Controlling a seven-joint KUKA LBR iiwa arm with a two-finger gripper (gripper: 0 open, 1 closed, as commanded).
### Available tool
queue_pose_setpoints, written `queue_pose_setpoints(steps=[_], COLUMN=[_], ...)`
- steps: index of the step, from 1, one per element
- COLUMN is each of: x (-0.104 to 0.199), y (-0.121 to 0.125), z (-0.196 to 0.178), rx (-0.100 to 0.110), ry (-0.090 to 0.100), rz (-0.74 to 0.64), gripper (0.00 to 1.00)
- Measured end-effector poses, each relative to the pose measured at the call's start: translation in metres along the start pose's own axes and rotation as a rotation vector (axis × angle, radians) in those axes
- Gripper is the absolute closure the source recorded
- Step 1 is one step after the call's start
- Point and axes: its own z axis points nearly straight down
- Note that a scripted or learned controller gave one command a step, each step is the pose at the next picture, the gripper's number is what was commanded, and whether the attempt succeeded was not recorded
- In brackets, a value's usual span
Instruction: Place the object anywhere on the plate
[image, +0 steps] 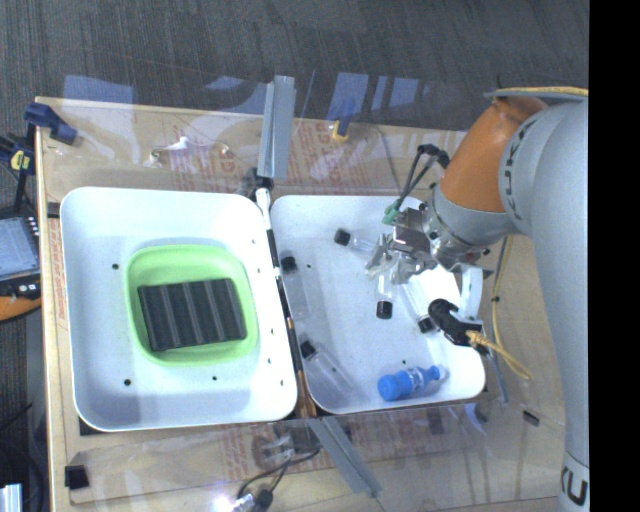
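A green plate (186, 260) lies in the left white bin (90, 380), and a black ridged rectangular block (190, 312) rests flat on it. A small blue bottle (408, 382) lies on its side near the front edge of the right white bin (330, 215). My gripper (392, 262) hangs over the right-hand middle of the right bin, above and behind the bottle and well away from the plate. Nothing shows in its grasp.
Small black pieces (343, 237) (288, 264) (383, 310) sit on the right bin's floor. A clear plastic item (325, 368) lies by that bin's front left wall. A grey divider bar (274, 125) stands behind the two bins.
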Motion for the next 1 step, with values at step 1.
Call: queue_pose_setpoints(steps=[1], x=[0.0000], y=[0.0000], z=[0.0000], rx=[0.000], ry=[0.000], rz=[0.000], gripper=[0.00])
